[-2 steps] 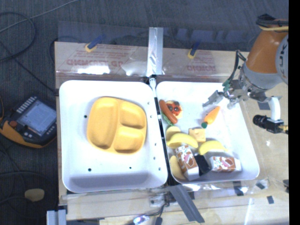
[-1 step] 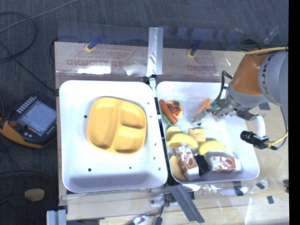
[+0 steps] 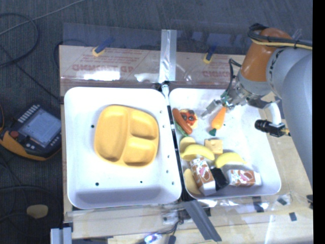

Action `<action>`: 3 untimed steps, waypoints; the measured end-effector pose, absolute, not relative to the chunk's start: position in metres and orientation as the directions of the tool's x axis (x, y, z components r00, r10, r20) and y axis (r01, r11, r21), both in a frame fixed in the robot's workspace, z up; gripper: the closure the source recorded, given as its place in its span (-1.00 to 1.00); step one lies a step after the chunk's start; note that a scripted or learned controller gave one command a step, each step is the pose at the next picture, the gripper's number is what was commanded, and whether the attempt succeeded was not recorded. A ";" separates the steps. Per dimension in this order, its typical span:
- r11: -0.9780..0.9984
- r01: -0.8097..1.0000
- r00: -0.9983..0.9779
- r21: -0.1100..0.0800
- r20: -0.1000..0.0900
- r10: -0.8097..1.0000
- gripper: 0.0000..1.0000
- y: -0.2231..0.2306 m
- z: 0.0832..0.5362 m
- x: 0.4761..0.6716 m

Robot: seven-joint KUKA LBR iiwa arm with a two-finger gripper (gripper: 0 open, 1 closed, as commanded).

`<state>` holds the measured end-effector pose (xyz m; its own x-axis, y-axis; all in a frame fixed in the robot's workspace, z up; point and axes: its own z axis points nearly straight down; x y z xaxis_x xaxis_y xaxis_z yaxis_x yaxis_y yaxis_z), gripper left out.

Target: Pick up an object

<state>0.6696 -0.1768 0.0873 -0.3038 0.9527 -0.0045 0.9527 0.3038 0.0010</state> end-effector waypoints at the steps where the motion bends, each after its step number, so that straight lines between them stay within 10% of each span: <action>1: 0.186 0.982 -0.186 -0.004 0.001 0.983 -1.00 -0.195 0.118 0.668; 2: 0.299 0.954 -0.299 0.004 -0.009 0.954 -1.00 -0.158 0.088 0.646; 3: 0.298 0.954 -0.298 0.005 -0.004 0.954 1.00 -0.156 0.096 0.647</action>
